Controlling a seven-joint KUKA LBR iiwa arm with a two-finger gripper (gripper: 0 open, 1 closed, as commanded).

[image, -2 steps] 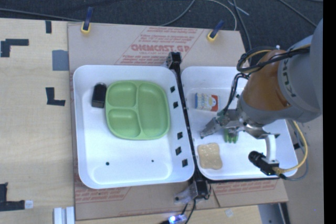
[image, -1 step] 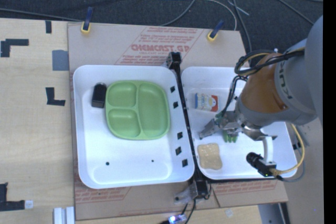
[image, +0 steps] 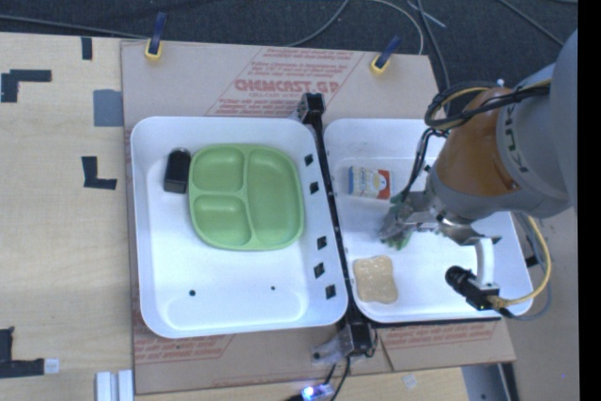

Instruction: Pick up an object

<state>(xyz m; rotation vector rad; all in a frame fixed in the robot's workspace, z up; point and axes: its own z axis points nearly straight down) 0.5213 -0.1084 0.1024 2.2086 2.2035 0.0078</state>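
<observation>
- One fixed camera hangs above the table (image: 56, 202), tilted down at a slant.
- It stands far enough off to take in both bins: left bin (image: 150, 230), right bin (image: 413, 131).

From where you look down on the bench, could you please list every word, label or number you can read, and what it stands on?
"CHEMCAST GP": red print on the cardboard sheet under the bins, seen upside down.
Smaller red lines beside it: too blurred to read.
Small packet in the right bin: orange and blue label, too blurred to read.
</observation>
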